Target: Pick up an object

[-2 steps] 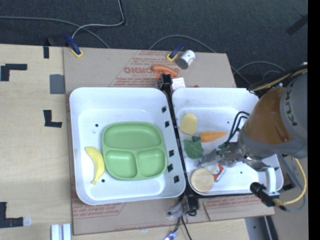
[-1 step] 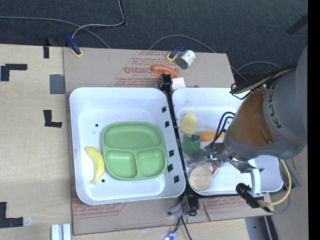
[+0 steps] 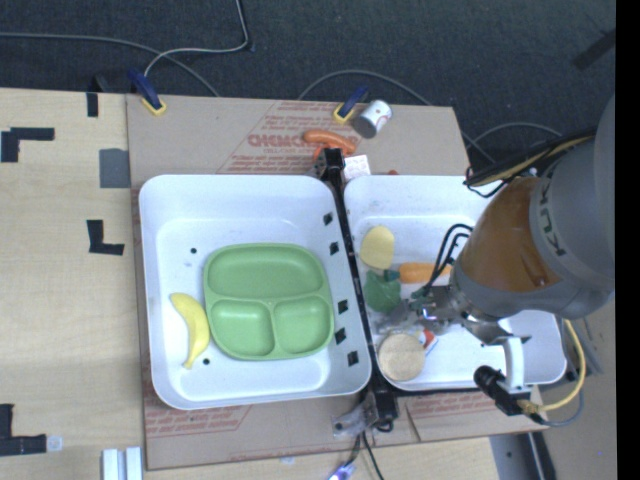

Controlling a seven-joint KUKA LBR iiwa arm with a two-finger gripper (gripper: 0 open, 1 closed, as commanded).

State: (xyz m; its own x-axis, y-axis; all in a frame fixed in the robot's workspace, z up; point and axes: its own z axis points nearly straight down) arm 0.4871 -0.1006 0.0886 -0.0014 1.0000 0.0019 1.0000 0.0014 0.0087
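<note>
Operator: Camera view status, largest item first?

Technician: Arm (image 3: 540, 243) fills the frame's right side, over the right bin (image 3: 440, 198). Left bin (image 3: 160, 208) carries a green tray (image 3: 268, 300) and a banana (image 3: 192, 328). Gripper (image 3: 425, 313) state: cannot tell.

Operator: Targets and risk?

Technician: Green piece (image 3: 381, 290), round tan piece (image 3: 401, 355) and yellow piece (image 3: 378, 246) crowd the divider wall at frame centre. Probable fault: glancing contact, or pinching two items together.

The left bin (image 3: 160, 218) has open floor around the green tray (image 3: 268, 300) and banana (image 3: 192, 326).
</note>
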